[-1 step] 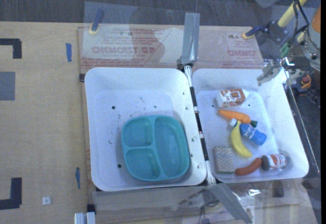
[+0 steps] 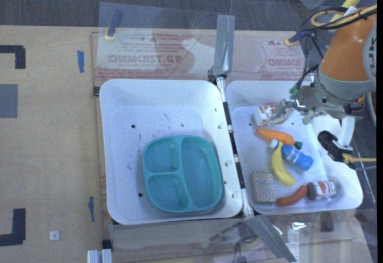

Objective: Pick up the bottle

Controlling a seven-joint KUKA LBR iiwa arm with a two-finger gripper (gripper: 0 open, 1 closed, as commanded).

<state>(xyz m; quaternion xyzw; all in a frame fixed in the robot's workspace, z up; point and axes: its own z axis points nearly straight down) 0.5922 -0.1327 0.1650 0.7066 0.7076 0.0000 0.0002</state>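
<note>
Camera view: bottle (image 2: pixel 296 156) beside banana (image 2: pixel 280 166).

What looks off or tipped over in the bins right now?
The right bin is cluttered: the blue bottle lies on its side against the banana, and a second small bottle lies tipped by the sausage. Nothing is spilled.
</note>
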